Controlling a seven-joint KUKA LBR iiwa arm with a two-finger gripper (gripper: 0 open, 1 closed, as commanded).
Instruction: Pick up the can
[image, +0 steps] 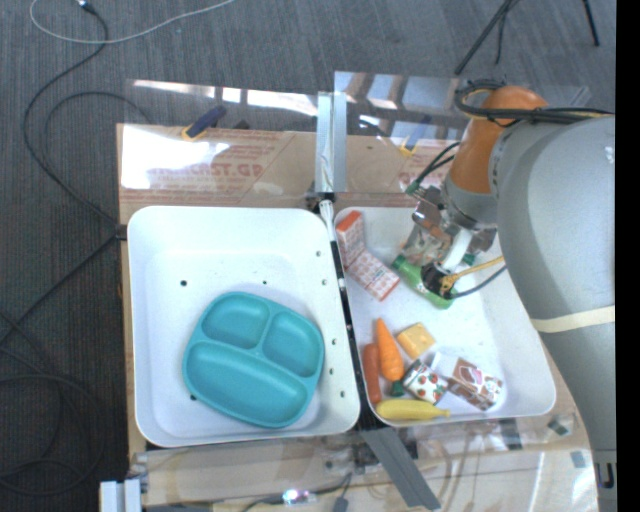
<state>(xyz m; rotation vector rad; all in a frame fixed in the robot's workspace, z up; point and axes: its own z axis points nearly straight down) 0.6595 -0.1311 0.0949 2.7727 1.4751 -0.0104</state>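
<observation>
The can (422, 382), small and red and white, lies on its side near the front of the right bin (520, 340). It is wedged between a carrot (388, 350), a banana (410, 410) and a brown and white packet (474, 384). My gripper (428, 250) hangs over the back of the right bin, well behind the can and apart from it. It is just above a flat green thing (408, 267). Nothing shows between the gripper and the can.
An orange and white carton (350, 236) and a pink patterned box (373, 276) sit at the right bin's back left. A yellow cheese wedge (416, 339) lies behind the can. The left bin (160, 250) holds a teal divided plate (254, 358).
</observation>
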